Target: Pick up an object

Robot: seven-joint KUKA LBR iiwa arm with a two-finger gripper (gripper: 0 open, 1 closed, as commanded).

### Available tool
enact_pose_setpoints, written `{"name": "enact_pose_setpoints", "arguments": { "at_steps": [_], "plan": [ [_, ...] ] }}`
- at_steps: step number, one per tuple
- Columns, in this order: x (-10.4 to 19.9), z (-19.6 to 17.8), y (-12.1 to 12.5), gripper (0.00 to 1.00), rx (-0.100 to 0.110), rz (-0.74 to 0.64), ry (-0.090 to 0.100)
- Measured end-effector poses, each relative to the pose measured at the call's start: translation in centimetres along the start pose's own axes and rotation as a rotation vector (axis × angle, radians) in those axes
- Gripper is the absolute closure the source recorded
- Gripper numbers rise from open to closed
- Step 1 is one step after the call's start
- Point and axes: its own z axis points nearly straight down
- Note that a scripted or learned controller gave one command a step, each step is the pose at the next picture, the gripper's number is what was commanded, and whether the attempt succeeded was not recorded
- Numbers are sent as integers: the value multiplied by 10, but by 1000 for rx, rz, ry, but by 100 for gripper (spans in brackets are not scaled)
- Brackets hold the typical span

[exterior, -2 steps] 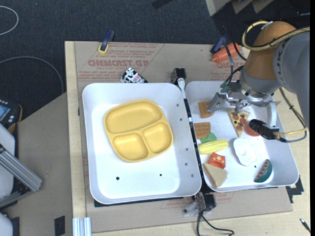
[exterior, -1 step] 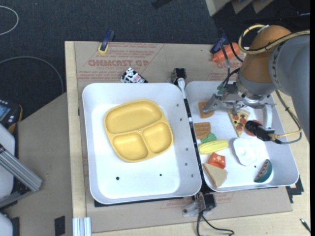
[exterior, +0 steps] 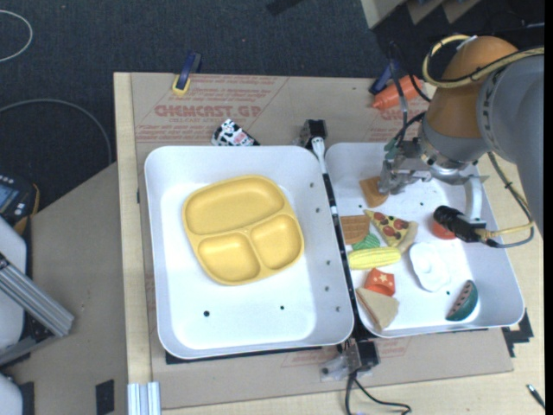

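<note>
Well, nearest in the right bin (exterior: pixel 425 315) lies a toy sandwich wedge (exterior: pixel 377 306), and to its right, against the near right corner, a watermelon slice (exterior: pixel 462 302). Just beyond the sandwich sits a small red piece (exterior: pixel 380 280), with a white lump (exterior: pixel 429 266) to its right. Farther in comes a corn cob (exterior: pixel 373 256), lying crosswise, then a pizza slice (exterior: pixel 391 226) beside a brown slab (exterior: pixel 354 229) that rests against the bin's left wall. The left bin (exterior: pixel 173 232) carries a yellow divided plate (exterior: pixel 244 229), tilted a little to the bin's sides.

Toward the far end of the right bin the gripper (exterior: pixel 394 176) hangs low from the grey and orange arm. A tan wedge (exterior: pixel 372 194) lies just to its near left, very close. Whether the gripper is spread or pressed together I cannot tell, and I see nothing held in it.

Beyond the bins, on the desk (exterior: pixel 138 145), there is a small black-and-white object (exterior: pixel 232 134), and farther still a blue and yellow clamp (exterior: pixel 184 74) at the far edge.
</note>
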Motion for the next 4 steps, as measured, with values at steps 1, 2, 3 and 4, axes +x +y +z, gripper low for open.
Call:
{"name": "enact_pose_setpoints", "arguments": {
  "at_steps": [1, 2, 3, 4],
  "plan": [
    [9, -49, 5, 100, 11, -1, -1],
    [2, -96, 8, 100, 9, 1, -2],
    [2, -121, 9, 100, 11, 0, -1],
    [37, -113, 3, 100, 20, -2, 2]
  ]
}}
